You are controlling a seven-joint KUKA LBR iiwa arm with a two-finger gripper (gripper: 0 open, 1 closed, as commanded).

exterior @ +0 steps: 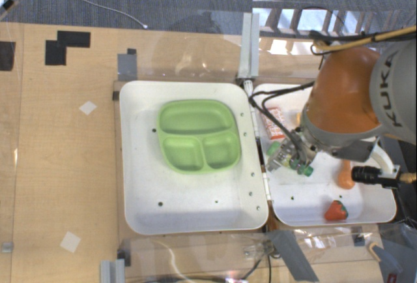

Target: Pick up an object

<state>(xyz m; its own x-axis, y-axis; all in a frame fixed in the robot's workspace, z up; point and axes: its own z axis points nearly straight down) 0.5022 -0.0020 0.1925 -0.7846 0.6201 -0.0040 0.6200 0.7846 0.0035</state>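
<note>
My gripper (290, 159) hangs low over the left part of the right bin (365, 213), under the orange wrist band. Its metal and green parts blur together, and what lies under it is hidden. A red strawberry-like object (336, 210) rests near the front of that bin. An orange carrot-like object (345, 175) lies to the right of the gripper. A white packet with red print (274, 120) lies at the bin's back left, partly under the arm's cables.
The left bin (140, 210) holds a green three-compartment plate (198, 135). A metal divider (259, 164) separates the two bins. Black cables (264, 100) loop above the right bin. The arm's bulk covers the right bin's back half.
</note>
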